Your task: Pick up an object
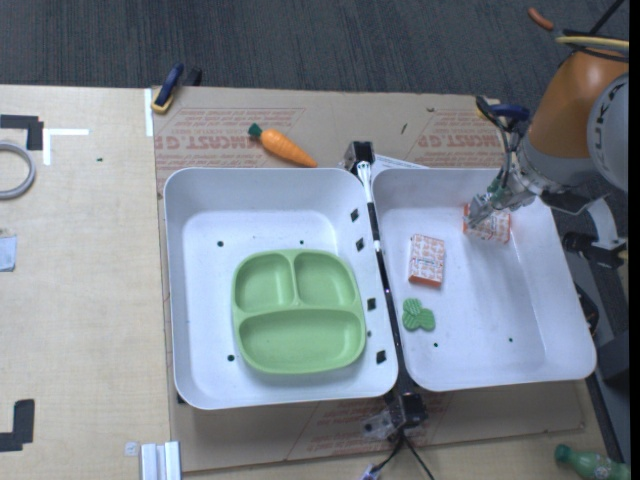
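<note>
- Camera view has the grey arm's tool (pixel 497 200) down in the far right corner of the right white plastic bin (pixel 520 353), right over a small red-and-white packet (pixel 489 224); whether that tool is clenched or released, I cannot tell.
- The packet looks crinkly and light, close to the bin's far wall. My worry: it slides against the wall or tips instead of being lifted.
- A flat orange-patterned carton (pixel 427 260) and a small green leaf-shaped toy (pixel 418 317) lie nearer, well apart from the tool.
- The left white plastic bin (pixel 190 268) carries a smooth green three-compartment plate (pixel 297 312).
- An orange toy carrot (pixel 281 145) rests on the cardboard-covered counter (pixel 330 123), beyond the bins.
</note>
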Controlling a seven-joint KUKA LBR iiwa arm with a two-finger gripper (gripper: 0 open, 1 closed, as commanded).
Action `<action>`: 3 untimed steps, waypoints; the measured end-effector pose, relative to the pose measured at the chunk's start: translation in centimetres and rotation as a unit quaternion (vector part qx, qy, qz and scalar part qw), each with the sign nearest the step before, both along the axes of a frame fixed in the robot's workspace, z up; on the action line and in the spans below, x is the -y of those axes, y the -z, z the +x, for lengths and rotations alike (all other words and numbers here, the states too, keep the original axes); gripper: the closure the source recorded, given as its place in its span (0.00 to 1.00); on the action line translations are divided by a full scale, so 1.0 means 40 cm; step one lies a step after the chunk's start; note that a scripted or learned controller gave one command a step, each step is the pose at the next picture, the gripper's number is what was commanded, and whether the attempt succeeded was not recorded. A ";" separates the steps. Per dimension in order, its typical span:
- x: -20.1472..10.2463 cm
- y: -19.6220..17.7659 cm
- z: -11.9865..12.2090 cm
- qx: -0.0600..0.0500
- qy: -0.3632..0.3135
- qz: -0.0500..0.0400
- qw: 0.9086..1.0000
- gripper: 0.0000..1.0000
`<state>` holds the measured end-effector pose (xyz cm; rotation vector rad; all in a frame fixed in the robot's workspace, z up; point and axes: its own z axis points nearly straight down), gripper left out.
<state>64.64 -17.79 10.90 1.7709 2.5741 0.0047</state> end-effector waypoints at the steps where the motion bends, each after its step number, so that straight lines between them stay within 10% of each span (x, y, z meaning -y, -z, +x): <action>1: -0.169 -0.198 -0.072 -0.007 0.205 0.005 0.979 1.00; 2: -0.169 -0.198 -0.072 -0.007 0.205 0.005 0.979 0.00; 3: -0.317 -0.208 -0.250 -0.007 0.178 0.005 0.984 0.00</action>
